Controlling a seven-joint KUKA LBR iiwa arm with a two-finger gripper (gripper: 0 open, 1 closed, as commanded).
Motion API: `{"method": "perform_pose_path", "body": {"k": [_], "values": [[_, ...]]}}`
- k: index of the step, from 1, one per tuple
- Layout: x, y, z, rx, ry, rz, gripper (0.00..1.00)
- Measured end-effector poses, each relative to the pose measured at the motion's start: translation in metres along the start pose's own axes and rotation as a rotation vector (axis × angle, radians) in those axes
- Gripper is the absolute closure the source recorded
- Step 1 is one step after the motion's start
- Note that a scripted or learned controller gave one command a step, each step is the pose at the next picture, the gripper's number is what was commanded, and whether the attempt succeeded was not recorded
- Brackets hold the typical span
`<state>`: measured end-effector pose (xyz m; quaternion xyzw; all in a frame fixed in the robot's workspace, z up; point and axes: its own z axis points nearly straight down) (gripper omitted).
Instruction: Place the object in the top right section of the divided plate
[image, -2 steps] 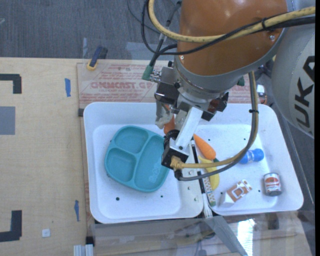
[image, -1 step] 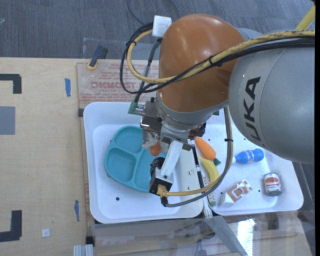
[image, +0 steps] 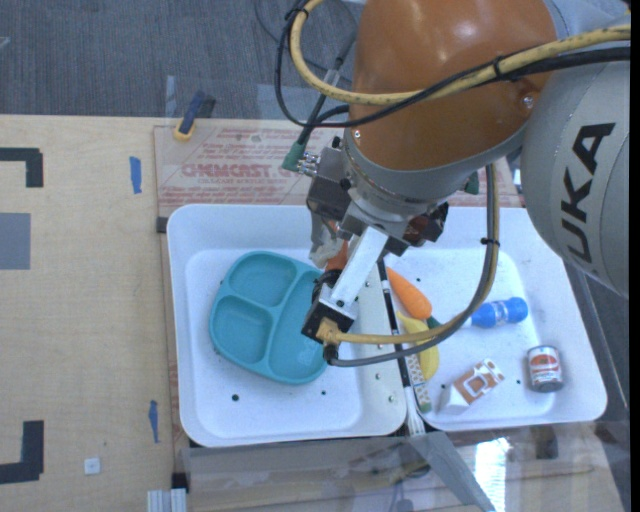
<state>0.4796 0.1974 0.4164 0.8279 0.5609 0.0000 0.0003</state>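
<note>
1. The arm (image: 450, 80) reaches in from the right, and its orange dome and grey wrist hide the far rims of both bins.
2. The gripper (image: 326, 252) hangs over the far right edge of the divided plate (image: 245, 325), close to the wall between the bins. The wrist above covers it, so I cannot tell whether it is open, closed or holding anything.
3. A small orange patch (image: 338, 258) shows just beside the gripper. It is too hidden to say whether it is a separate thing.
4. The teal divided plate lies flat in the left bin (image: 200, 240). Robot hardware covers its right side, so the top right section is only partly visible.
5. The loose things lie in the right bin (image: 470, 265):
   - A carrot (image: 410, 293) is near the dividing wall.
   - A banana (image: 426, 352) lies just below the carrot and is partly crossed by a yellow cable.
   - A blue bottle (image: 498, 313) lies on its side.
   - A small can (image: 545, 368) sits near the right wall.
   - An orange-and-white carton (image: 476, 385) is near the front rim.
6. Which of these is the object to place cannot be told.
</note>
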Motion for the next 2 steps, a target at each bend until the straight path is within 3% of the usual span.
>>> {"method": "perform_pose_path", "body": {"k": [1, 2], "values": [[0.002, 0.000, -0.010, -0.001, 0.000, -0.004, 1.00], [0.008, -0.003, 0.039, 0.004, -0.003, 0.111, 1.00]]}}
